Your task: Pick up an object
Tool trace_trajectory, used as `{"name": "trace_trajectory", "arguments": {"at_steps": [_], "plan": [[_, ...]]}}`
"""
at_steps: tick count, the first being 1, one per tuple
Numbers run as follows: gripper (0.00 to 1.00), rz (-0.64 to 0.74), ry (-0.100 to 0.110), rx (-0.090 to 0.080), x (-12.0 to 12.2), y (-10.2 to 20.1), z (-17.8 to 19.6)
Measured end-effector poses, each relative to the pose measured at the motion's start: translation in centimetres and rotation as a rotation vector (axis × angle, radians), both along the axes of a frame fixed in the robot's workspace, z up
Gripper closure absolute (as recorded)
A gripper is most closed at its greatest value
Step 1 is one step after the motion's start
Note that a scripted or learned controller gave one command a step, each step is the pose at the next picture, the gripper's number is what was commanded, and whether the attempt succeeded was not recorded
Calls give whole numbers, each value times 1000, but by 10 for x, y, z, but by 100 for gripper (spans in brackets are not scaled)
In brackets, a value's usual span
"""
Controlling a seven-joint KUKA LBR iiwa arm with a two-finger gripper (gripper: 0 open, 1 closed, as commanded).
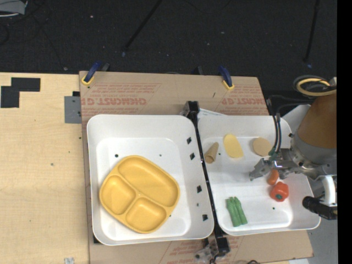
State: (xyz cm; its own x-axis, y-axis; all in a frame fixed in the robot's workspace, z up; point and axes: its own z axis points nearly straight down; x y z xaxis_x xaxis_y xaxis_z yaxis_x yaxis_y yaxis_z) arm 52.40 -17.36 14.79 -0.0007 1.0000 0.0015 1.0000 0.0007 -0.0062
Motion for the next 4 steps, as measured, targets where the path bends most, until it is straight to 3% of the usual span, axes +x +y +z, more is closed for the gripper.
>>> {"name": "trace_trajectory", "arguments": {"at_steps": [1, 2, 4], "plan": [[0, 0, -2, 0, -6, 5, -45], [100, -2, -5, -1, -5, 4, -33], [100, 0, -11, -2, 8, 15, 76]]}}
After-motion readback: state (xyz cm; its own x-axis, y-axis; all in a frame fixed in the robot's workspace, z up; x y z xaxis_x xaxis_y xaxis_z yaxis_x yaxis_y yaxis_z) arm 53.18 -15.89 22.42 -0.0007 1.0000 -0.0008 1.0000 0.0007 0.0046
